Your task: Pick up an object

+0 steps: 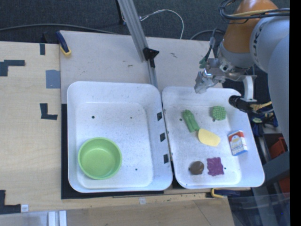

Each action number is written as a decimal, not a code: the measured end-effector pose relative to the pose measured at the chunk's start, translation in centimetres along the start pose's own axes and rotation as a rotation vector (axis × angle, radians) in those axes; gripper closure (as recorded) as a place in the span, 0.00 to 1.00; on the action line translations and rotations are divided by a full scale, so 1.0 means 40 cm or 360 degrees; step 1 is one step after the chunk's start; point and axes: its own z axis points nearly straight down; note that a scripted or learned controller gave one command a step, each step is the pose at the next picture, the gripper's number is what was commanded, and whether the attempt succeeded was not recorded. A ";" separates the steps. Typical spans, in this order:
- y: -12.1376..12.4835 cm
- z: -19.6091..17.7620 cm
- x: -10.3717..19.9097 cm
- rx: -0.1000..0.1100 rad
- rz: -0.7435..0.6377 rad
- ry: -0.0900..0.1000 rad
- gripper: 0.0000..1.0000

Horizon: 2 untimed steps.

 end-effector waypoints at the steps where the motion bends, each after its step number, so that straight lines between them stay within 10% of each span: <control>1: 0.001 -0.118 -0.018 0.0002 0.0000 0.0000 1.00; 2: 0.003 -0.171 -0.016 0.0007 -0.0001 0.0002 1.00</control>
